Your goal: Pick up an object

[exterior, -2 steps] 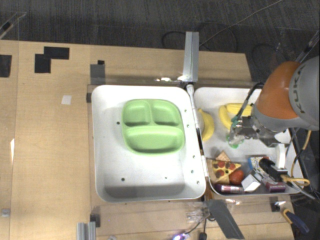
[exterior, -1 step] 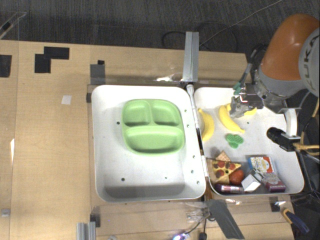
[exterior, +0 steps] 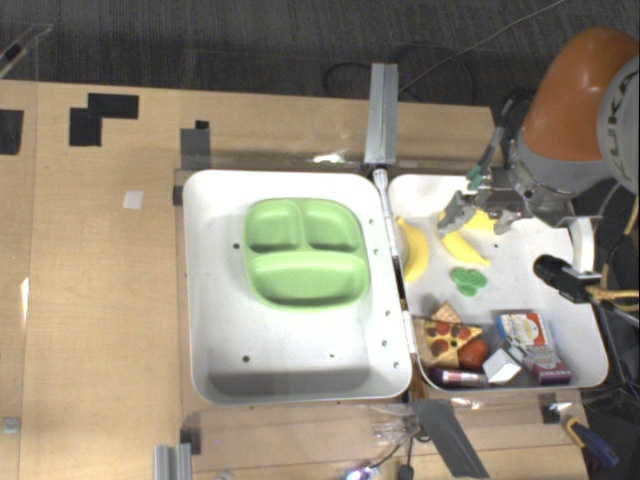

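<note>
The tabletop (exterior: 90, 298) is pale wood, with a few black marks near its far left corner, and dark carpet lies beyond its far edge. On it sit two shallow white bins side by side. The left bin (exterior: 215, 298) carries a green divided plate (exterior: 304, 251), lying flat and a little toward the far side, with bare white floor around it. The right bin (exterior: 580, 308) is where my things lie, and my arm (exterior: 585, 98), grey with its orange band, reaches over its far right corner.

My fingers (exterior: 478, 211) hang over the far part of that bin, pointing down and toward the left. From this height I cannot tell how far apart they stand, and I see nothing pinched between them. Just beneath them lies a yellow piece (exterior: 464, 244), its top partly hidden by my tool. A banana (exterior: 417, 251) curves along the bin's left wall, near that piece but apart from it. A small green toy (exterior: 467, 281) rests just on the near side of the yellow piece. Along the near wall are a pizza slice (exterior: 447, 334), a red round thing (exterior: 473, 353) touching it, a small printed box (exterior: 524, 331), and a few smaller packets I cannot make out.
</note>
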